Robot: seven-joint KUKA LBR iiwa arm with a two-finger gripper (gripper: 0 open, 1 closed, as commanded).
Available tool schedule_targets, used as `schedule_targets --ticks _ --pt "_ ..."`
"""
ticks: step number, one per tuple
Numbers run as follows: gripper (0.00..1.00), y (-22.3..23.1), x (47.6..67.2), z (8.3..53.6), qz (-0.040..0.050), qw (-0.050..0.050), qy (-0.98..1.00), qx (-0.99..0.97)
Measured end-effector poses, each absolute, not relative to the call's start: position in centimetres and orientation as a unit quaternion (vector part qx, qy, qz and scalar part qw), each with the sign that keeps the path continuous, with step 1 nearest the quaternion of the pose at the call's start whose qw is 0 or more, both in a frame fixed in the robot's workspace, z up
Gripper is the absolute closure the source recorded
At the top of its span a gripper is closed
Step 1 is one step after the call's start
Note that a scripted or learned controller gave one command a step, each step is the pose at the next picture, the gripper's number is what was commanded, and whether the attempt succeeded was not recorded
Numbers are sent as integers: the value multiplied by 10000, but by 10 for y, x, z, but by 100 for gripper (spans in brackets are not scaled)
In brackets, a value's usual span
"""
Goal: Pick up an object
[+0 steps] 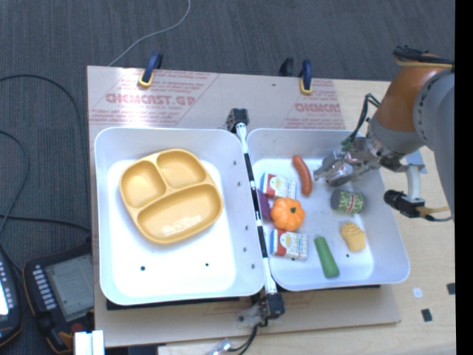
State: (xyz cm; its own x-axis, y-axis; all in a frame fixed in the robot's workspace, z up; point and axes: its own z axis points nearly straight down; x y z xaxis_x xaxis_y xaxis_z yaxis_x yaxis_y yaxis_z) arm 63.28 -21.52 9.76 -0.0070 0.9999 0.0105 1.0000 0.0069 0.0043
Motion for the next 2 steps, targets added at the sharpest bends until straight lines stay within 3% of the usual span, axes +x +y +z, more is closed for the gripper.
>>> schedule_targets --ticks 1,2 --pt "100 -218 632 107 -18 -9 -7095 -7047" --pt "0 -215 632 106 -32 23 -7101 -7041"
